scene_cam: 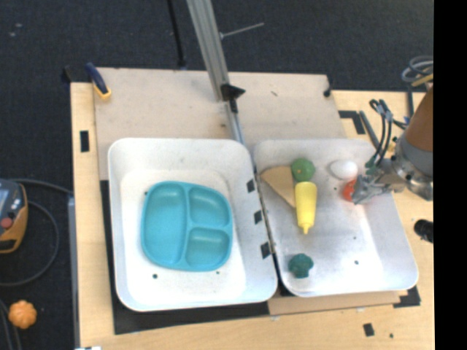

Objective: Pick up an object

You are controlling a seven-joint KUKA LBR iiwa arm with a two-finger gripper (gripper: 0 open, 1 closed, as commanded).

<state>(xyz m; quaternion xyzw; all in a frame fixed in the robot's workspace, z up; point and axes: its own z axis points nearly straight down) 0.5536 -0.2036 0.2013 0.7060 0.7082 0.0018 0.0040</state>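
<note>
Two white bins side by side on the worktop. In the left bin, a blue plate with three parts. In the right bin, six small toys.

Closest to the arm: a little red thing, near the right bin's far right corner, just beside a white egg. Too small to tell what kind of toy. Looks light and hard, maybe smooth, so likely to slip or roll. Best to pinch across the middle and stay off the egg.

More toward the middle of that bin: a green ball, a yellow bottle and a tan wedge, all close together. Near the front edge, alone, a dark green lump.

Reaching in over the bin's right edge, the grey arm, bent down low. Jaws right beside the red thing, maybe touching. Too blurry to say if wide or closed. Nothing seen held.
</note>
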